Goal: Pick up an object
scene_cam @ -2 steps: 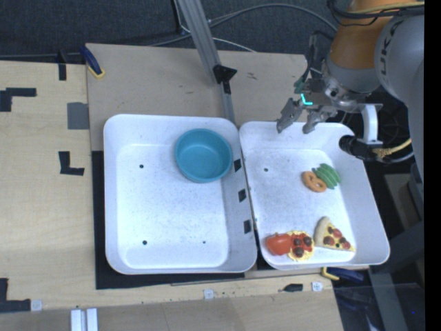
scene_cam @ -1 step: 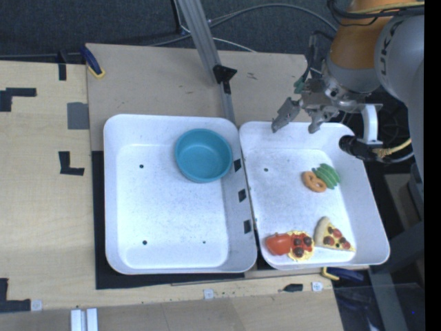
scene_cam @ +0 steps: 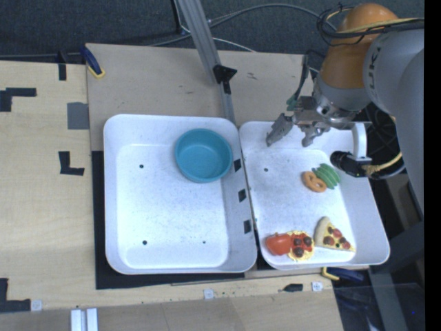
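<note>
A round, shallow blue plastic bowl (scene_cam: 202, 155) is seen in the left white plastic bin (scene_cam: 124, 205), in its far right corner, close against the raised divider where the two bins meet. The rest of that bin's speckled floor is left bare.

To the right of the bowl, across the divider, the two-finger gripper (scene_cam: 295, 134) is held over the far end of the right white bin (scene_cam: 275, 185). Its two dark fingers are spread apart, and nothing is seen between them.

Nearer the camera than the gripper and to its right, a small toy of orange ring and green ridged parts (scene_cam: 322, 178) is found on the floor of the right bin, by the bin's right wall. It is judged the nearest candidate for picking; its long axis is laid roughly across the bin, from the lower left to the upper right. A move toward the camera and rightward, then down, would be called for.

Further toward the camera, a red and yellow toy food piece (scene_cam: 289, 244) and a pizza-slice toy (scene_cam: 333, 235) are set side by side along the near wall. Open floor is left between the gripper and the ring toy, so the approach is judged unobstructed.
</note>
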Robot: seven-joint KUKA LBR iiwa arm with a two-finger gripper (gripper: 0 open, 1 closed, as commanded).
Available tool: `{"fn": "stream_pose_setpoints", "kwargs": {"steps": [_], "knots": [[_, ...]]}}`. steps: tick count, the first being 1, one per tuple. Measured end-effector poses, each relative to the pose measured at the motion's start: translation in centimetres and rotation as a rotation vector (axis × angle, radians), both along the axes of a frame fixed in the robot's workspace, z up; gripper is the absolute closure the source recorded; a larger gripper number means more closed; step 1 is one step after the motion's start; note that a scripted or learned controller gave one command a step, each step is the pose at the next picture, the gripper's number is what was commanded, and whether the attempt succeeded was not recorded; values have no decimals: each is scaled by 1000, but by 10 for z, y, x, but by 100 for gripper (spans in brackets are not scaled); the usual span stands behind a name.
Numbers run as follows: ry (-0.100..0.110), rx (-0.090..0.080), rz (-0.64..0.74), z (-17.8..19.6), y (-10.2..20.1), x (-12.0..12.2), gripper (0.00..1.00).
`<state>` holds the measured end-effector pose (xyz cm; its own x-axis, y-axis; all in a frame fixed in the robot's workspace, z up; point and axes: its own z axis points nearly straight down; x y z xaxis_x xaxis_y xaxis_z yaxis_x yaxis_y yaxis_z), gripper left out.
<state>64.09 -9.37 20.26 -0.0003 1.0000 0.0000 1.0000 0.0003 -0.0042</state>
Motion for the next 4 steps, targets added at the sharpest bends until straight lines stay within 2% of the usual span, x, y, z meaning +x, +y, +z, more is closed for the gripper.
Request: {"fn": "stream_pose_setpoints", "kwargs": {"steps": [2,3,4], "knots": [[-1,0,1,-115,5,1,0],[-4,0,1,-103,5,2,100],[-9,0,0,-41,0,2,100]]}}
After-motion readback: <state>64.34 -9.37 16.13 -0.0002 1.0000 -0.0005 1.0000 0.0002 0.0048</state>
